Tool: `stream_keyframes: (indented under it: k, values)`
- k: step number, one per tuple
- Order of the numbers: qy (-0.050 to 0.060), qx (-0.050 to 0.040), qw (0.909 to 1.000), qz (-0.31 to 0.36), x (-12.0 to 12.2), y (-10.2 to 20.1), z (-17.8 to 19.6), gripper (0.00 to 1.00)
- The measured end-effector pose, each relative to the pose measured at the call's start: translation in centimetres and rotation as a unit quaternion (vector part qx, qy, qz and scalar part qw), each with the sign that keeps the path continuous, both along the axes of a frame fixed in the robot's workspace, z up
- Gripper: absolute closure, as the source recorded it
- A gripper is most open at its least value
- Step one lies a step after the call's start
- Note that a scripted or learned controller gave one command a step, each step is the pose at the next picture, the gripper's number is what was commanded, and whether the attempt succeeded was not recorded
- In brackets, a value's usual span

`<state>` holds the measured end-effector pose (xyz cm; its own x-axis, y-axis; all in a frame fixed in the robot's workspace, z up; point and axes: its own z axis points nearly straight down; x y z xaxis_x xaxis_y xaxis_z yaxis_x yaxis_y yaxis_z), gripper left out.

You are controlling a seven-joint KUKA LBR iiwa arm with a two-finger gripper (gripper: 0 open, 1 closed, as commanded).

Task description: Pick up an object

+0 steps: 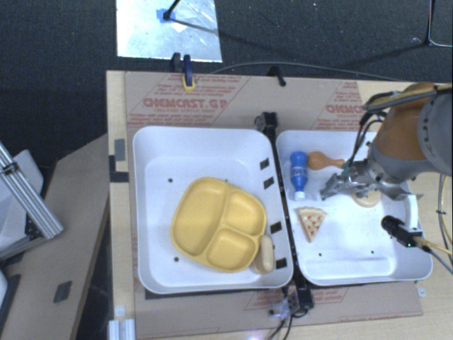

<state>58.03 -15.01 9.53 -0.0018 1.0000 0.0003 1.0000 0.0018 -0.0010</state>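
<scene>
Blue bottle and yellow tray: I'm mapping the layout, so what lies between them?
In the camera view, the adjoining bin walls with black clips separate the blue bottle from the yellow tray; no other item lies between.

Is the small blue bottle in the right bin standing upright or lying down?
Lying down: the small blue bottle shows its full length on the right white bin's floor.

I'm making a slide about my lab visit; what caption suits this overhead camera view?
Robot gripper hovers over the right bin near a blue bottle and pizza slice; a yellow tray fills the left bin.
</scene>
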Motion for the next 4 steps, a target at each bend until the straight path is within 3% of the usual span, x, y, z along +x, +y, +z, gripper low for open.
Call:
stream_keyframes:
  k: [1,2,4]
  values:
    - [-0.001,0.0001,1.0,0.0,0.1,0.1,-1.0,0.0]
    - [-0.002,-0.0002,1.0,0.0,0.2,0.0,0.1,1.0]
    - [-0.003,-0.0008,1.0,0.001,0.5,-0.3,10.8,1.0]
